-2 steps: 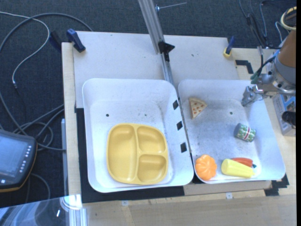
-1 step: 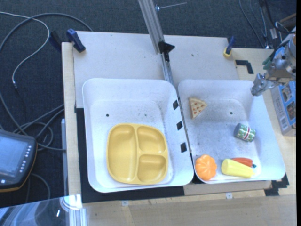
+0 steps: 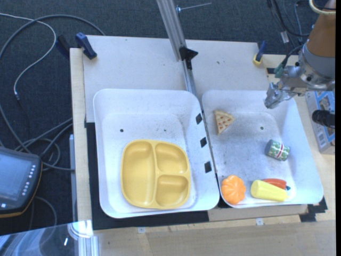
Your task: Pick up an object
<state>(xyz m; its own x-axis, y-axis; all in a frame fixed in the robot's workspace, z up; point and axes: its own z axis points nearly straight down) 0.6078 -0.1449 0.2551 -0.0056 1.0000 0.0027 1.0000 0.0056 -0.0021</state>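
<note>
The right bin [image 3: 298, 137] holds a tan waffle-like wedge [image 3: 222, 121] at its far left, a small green and white can [image 3: 277, 150] on its side at the right, an orange pumpkin-like ball [image 3: 233, 189] at the near left, and a yellow piece [image 3: 268, 191] with a red piece [image 3: 275, 183] behind it at the near right. My gripper [image 3: 272, 98] hangs over the bin's far right corner, above and well apart from the can. Nothing shows between its fingers.
The left bin [image 3: 106, 116] holds a yellow divided plate [image 3: 155, 173]. A metal post [image 3: 170, 15] rises between the bins at the back. Blue clamps [image 3: 85, 44] and a yellow clamp [image 3: 259, 56] grip the bench's far edge. Cables and a tablet [image 3: 16, 180] lie on the floor at left.
</note>
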